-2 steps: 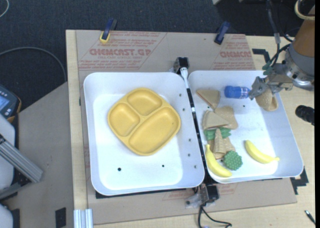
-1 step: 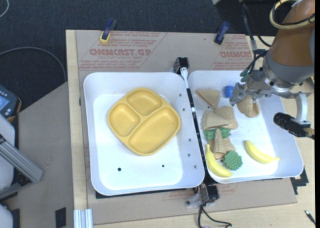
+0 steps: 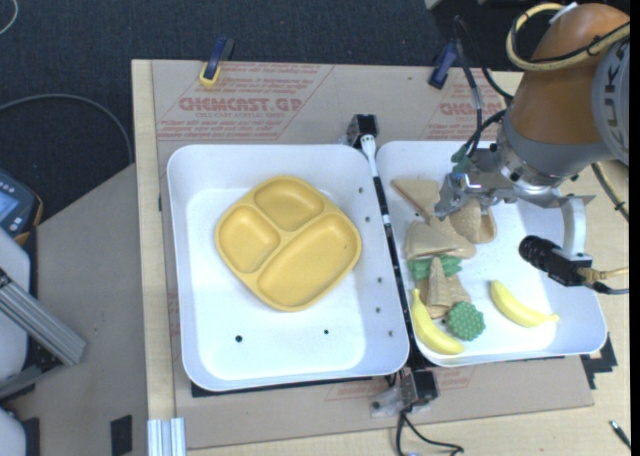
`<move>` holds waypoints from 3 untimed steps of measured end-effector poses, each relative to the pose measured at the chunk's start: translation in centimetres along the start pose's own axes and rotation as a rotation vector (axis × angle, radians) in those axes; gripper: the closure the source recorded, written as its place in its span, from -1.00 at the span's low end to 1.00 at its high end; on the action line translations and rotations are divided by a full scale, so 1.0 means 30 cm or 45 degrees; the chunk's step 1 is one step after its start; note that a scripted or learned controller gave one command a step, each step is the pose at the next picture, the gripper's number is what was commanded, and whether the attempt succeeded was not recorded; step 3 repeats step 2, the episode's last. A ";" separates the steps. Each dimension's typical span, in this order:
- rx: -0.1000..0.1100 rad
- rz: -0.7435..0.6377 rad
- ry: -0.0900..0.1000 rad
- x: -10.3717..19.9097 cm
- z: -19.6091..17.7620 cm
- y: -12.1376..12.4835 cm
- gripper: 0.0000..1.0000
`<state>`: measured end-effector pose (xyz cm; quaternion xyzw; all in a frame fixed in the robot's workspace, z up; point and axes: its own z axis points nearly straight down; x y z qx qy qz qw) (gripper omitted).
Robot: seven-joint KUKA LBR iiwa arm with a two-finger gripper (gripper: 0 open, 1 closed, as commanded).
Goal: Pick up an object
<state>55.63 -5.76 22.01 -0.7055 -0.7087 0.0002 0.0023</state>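
Observation:
The right bin (image 3: 585, 336) holds several toy foods. A tan bread slice (image 3: 411, 193) lies at its back left, and a folded sandwich piece (image 3: 436, 240) sits in front of it. Another bread piece (image 3: 481, 225) lies just under the wrist. My gripper (image 3: 464, 200) reaches down from the grey and orange arm (image 3: 560, 94), low over these bread pieces at the bin's back middle. Nothing can be seen held in it. Nearer the front lie a green broccoli (image 3: 465, 321), a banana (image 3: 434, 329) by the left wall, and a second banana (image 3: 520, 306) to the right.
The left bin (image 3: 190, 274) holds a yellow divided plate (image 3: 288, 241). A black divider strip (image 3: 382, 224) runs between the bins. A black cylinder on a white bracket (image 3: 548, 256) hangs over the right bin's right side. Blue clamps (image 3: 213, 59) grip the cardboard's back edge.

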 end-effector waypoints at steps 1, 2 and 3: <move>0.000 0.003 -0.002 0.182 0.024 -0.057 1.00; 0.001 0.002 -0.002 0.326 0.014 -0.133 1.00; 0.001 0.002 -0.002 0.326 0.014 -0.133 1.00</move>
